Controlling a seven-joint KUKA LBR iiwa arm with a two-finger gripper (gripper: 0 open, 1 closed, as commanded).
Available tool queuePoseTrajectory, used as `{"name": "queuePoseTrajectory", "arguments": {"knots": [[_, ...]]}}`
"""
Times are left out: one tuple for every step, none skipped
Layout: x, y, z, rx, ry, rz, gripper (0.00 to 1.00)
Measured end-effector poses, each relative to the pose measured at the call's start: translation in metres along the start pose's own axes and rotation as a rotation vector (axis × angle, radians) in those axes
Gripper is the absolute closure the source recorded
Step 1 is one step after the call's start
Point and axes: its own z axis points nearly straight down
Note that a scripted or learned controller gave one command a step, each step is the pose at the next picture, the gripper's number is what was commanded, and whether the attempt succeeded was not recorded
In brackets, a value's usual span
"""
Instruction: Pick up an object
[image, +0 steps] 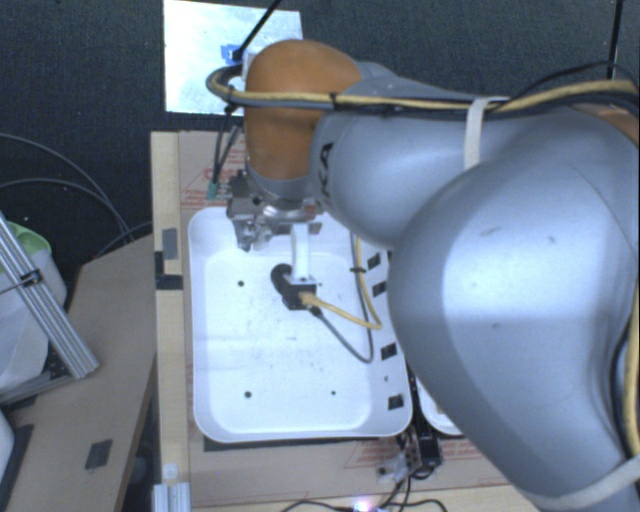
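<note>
My gripper (277, 258) hangs low over the back half of the left white bin (225, 400), under the orange wrist band (285, 100). A black block (290, 289) sits at its lower end just above the bin floor, and a yellow cable (345, 315) and a grey cable (350, 350) trail from it to the right. The bin floor around it carries small dark specks and a few dark dots. I cannot make out any loose object between or under the gripper parts.
The big grey arm (500, 250) covers the right half of the view and hides nearly all of the right bin, of which a sliver of rim (440, 415) shows. A metal frame (45, 310) and a brown board (100, 400) lie left of the bench.
</note>
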Motion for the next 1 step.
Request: {"name": "queuePoseTrajectory", "arguments": {"knots": [[-0.0478, -0.0642, 0.0288, 0.009, -0.005, 0.011, 1.0]]}}
